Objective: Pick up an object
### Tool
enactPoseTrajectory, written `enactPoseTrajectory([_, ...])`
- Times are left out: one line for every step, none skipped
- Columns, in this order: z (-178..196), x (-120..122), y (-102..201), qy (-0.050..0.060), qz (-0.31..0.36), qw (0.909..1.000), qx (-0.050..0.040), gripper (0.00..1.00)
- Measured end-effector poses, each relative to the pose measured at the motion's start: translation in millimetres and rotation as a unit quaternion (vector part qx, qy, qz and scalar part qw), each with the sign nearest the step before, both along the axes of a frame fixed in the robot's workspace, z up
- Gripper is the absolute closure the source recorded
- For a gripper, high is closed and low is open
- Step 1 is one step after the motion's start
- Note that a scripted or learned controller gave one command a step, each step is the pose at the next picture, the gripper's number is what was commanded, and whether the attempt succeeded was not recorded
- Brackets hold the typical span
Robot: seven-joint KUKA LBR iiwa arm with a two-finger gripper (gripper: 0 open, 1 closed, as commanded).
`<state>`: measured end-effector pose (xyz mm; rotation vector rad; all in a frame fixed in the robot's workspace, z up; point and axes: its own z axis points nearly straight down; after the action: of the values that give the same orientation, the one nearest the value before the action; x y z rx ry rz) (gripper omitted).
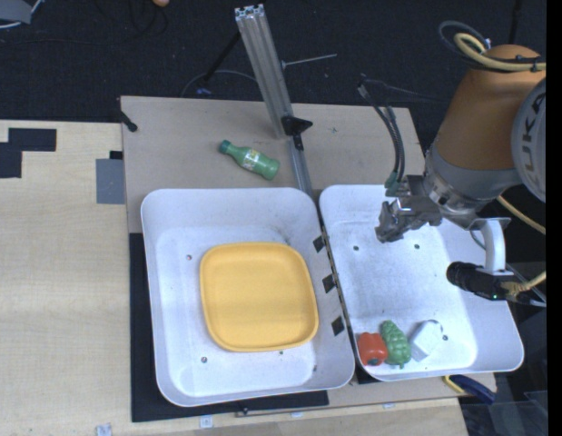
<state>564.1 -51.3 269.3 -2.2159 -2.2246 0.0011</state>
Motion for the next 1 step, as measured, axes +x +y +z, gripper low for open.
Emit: enactPoseTrajectory([0.6,24.3,47.9,-0.001,0.0,1.0,-0.0004,1.0])
